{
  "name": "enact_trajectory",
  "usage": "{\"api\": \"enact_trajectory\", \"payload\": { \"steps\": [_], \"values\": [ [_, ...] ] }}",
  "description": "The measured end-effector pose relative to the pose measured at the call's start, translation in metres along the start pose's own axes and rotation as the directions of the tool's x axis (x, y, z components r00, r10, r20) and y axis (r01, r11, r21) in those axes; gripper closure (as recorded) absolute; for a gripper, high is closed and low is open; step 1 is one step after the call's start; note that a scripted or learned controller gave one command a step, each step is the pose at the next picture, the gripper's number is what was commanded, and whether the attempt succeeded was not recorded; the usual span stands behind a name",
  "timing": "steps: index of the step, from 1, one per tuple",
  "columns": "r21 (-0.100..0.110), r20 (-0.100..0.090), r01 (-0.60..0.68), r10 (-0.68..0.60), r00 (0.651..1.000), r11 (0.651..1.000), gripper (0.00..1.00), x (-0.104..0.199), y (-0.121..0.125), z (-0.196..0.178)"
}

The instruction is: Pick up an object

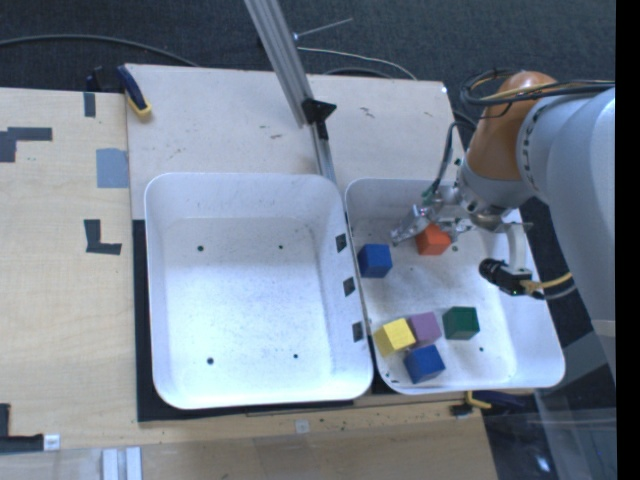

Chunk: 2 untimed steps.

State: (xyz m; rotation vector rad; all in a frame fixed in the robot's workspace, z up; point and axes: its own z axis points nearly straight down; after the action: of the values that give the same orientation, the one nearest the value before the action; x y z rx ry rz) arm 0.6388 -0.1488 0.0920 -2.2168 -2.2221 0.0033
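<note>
Presently: pincer at orange block, right bin

Pincer (428,226) low over orange block (434,239), far side of right bin (520,363); finger spread cannot be told. Step: approach to grasp. Next, by judgement: close on block, lift straight.

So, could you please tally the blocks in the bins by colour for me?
Blue blocks: 2
Orange block: 1
Yellow block: 1
Purple block: 1
Green block: 1
Total: 6, all in the right bin.
</note>
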Motion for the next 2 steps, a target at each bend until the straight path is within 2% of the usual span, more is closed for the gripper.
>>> {"api": "enact_trajectory", "payload": {
  "steps": [1,2],
  "values": [
    [0.0,0.0,0.0,0.0,1.0,1.0,1.0,-0.001,0.001,-0.009],
    [-0.007,-0.003,0.006,-0.006,1.0,1.0,1.0,0.093,-0.031,-0.104]
  ]
}}
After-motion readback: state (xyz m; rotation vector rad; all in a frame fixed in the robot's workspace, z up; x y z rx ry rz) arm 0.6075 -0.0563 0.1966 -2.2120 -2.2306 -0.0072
